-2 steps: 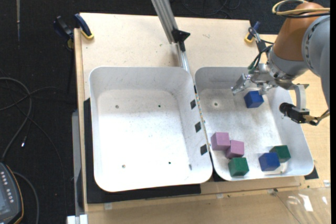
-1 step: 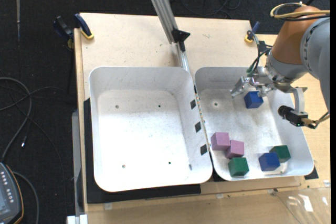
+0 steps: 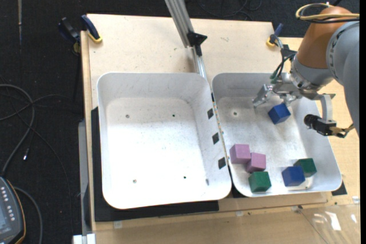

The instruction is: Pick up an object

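My gripper (image 3: 275, 98) hangs over the back part of the right bin (image 3: 240, 84), at the end of the grey arm with the orange band. A blue cube (image 3: 279, 114) is right at the gripper's tip, slightly tilted; whether it is gripped or lying on the bin floor cannot be made out. Along the front of the same bin lie two pink cubes (image 3: 240, 152) (image 3: 257, 162), a green cube (image 3: 260, 181), a second blue cube (image 3: 293, 175) and another green cube (image 3: 306, 166).
The left bin (image 3: 108, 86) sits beside the right one, their walls meeting at the centre ridge (image 3: 213, 123). A slanted metal rod (image 3: 174, 0) reaches down to the bench behind the bins. Clamps sit at the bench's back corners.
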`<action>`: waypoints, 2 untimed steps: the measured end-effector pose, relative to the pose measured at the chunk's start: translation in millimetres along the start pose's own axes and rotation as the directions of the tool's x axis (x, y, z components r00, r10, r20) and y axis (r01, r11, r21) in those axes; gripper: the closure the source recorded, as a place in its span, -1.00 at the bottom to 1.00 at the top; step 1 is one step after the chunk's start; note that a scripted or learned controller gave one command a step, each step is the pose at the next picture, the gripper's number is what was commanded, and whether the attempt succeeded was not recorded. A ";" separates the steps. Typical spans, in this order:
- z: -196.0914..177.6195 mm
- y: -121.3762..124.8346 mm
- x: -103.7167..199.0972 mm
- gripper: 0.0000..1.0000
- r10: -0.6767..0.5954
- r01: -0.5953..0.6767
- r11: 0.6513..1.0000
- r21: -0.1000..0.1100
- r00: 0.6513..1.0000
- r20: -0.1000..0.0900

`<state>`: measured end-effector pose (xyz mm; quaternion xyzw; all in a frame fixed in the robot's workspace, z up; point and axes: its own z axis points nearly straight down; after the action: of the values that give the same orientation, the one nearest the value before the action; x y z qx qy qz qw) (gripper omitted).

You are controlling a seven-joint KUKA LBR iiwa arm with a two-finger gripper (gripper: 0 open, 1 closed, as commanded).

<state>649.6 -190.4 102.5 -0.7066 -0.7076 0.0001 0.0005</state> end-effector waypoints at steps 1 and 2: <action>4.1 -33.5 19.0 -1.00 0.002 -0.002 1.000 -0.008 1.000 0.004; 2.5 -64.6 42.6 -1.00 0.001 -0.001 1.000 -0.013 1.000 0.006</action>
<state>585.0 -147.9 100.0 -0.7069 -0.7072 -0.0022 -0.0061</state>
